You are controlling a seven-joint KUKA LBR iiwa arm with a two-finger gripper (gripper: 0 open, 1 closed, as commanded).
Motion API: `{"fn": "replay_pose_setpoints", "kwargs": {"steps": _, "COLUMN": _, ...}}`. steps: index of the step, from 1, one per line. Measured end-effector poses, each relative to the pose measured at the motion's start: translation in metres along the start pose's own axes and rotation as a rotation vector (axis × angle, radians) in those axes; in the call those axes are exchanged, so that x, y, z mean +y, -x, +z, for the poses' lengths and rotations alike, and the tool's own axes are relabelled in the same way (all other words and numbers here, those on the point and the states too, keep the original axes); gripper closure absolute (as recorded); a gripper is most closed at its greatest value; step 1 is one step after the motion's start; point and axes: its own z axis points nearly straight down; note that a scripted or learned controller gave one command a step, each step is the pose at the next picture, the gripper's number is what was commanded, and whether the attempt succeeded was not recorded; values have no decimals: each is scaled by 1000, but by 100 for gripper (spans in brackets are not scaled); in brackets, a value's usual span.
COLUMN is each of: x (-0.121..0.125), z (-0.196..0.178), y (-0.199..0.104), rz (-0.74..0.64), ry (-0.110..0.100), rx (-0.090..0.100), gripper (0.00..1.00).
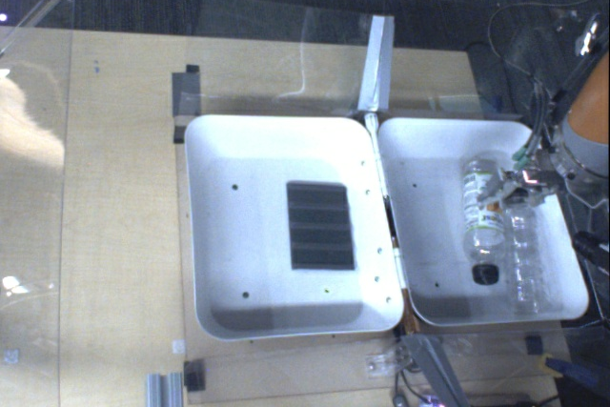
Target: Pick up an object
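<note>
Two white bins sit side by side on the bench. The left bin holds a dark ribbed pad at its middle. In the right bin lies a clear plastic bottle, its black cap toward the near side. My gripper hovers just right of it; I cannot tell how my jaws stand.

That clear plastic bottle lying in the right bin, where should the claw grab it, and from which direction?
Probably across the middle of the bottle, near its label, coming straight down from above. It lies flat on the right bin, its length running up and down the view and its dark cap toward the near edge, so fingers closing across its round body should fit. The gripper is beside it.
</note>
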Motion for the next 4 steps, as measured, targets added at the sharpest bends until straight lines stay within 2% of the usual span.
{"fn": "replay_pose_setpoints", "kwargs": {"steps": 1, "x": 13, "z": -31, "y": 23, "rz": 300, "ry": 2, "rx": -2, "gripper": 0}}
{"fn": "replay_pose_setpoints", "kwargs": {"steps": 2, "x": 49, "z": 91, "y": 21, "rz": 138, "ry": 17, "rx": 1, "gripper": 0}}
{"fn": "replay_pose_setpoints", "kwargs": {"steps": 3, "x": 81, "z": 96, "y": 19, "rz": -38, "ry": 26, "rx": 2, "gripper": 0}}
{"fn": "replay_pose_setpoints", "kwargs": {"steps": 4, "x": 90, "z": 104, "y": 2, "rz": -215, "ry": 17, "rx": -7, "gripper": 0}}
